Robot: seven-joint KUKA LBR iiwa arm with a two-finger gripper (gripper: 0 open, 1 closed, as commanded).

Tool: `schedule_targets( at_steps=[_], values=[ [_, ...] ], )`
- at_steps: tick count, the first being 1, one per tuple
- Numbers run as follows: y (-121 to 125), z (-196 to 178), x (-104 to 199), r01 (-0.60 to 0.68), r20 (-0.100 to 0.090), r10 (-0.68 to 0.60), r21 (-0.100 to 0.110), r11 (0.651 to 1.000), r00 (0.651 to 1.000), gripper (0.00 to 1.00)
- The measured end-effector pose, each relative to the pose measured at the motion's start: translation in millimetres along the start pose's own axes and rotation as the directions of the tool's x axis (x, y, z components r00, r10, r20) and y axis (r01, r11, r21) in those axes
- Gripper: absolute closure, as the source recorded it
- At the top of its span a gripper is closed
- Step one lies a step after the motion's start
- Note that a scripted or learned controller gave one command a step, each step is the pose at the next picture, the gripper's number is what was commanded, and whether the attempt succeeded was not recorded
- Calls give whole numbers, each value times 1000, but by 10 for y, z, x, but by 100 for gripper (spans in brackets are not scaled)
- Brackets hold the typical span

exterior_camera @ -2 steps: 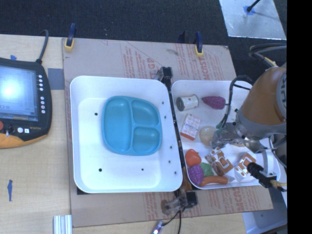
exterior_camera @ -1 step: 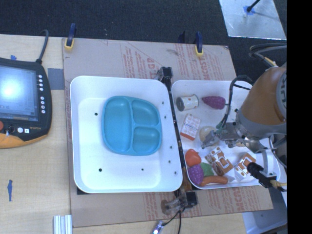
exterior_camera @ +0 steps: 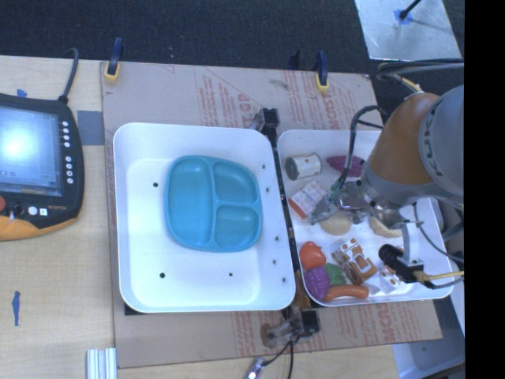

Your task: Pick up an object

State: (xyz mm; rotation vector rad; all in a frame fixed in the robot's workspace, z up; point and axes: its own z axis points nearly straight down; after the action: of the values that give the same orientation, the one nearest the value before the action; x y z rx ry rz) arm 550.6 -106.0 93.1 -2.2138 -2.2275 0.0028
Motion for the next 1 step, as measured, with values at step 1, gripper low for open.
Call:
schedule_targets(
  at_steps=[1],
  values=[
    [16,-135,-17,1,1,-1,-2,1000,1000,100]
  ],
)
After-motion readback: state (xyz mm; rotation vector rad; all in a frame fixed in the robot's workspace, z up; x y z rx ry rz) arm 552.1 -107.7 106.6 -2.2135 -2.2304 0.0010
